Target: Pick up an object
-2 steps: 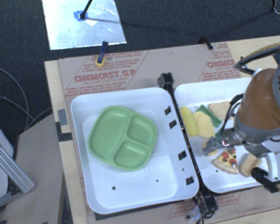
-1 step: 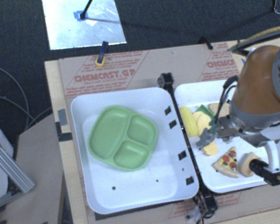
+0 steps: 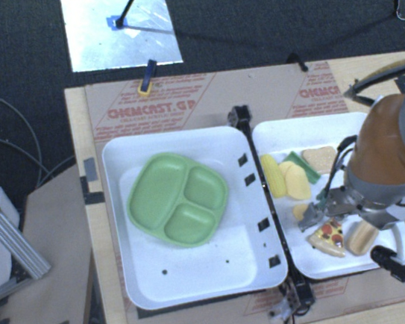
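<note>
The right bin holds several toy foods. A yellow corn cob lies at its left, with pale yellow pieces and a green item beside it. A tan bread slice sits at the back. A pizza slice and a tan bun lie near the front. My gripper hangs low over the middle of this bin, just above the pizza slice and beside a small yellow piece. The arm hides what lies under its wrist.
The left bin holds a green divided plate. A black divider with clips runs between the bins. The grey and orange arm covers the right bin's right half. Cables lie along the front edge.
</note>
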Motion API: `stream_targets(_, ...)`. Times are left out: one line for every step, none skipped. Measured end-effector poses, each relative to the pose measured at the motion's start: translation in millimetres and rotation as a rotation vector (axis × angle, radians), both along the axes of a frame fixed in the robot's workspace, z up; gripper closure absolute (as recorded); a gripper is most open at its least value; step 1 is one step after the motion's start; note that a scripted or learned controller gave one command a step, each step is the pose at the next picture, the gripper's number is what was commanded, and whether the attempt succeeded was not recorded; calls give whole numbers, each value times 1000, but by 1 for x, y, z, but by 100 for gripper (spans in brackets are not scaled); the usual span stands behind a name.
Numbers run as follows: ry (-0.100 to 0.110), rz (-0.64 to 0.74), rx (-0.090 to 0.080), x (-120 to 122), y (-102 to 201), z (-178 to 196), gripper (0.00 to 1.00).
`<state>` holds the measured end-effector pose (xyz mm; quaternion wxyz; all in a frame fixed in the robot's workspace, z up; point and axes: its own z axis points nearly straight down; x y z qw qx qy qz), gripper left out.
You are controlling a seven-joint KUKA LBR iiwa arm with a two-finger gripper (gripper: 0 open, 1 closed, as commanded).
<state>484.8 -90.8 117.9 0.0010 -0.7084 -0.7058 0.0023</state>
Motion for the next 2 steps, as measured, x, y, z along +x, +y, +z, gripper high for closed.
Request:
stream_targets(-9,8,0,44,-12,3,0)
stream_targets(-26,6,-2,7,-11,-21,0)
